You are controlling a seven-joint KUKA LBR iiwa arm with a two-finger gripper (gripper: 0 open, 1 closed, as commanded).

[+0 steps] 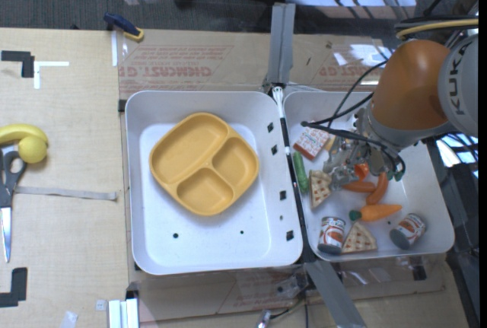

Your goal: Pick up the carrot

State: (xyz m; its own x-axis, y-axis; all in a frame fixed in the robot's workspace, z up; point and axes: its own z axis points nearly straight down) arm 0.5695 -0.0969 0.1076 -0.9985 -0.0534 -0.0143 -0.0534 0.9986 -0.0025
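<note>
The carrot (379, 211), orange with a small green top, lies in the right bin (435, 189) towards its front. The gripper (347, 164) hangs low in the same bin under the arm's orange band (411, 87). It is a little behind and left of the carrot and apart from it. Cables and the wrist hide its tips. Two more orange-red pieces (364, 185) lie between the gripper and the carrot, close under the gripper.
The right bin also holds a green pickle (301, 173), a red-and-white box (312, 141), two toast triangles (319, 188) (359, 240) and two small cans (331, 234) (409, 229). A yellow divided plate (203, 163) sits in the left bin (137, 189). A banana (24, 142) lies on the bench at far left.
</note>
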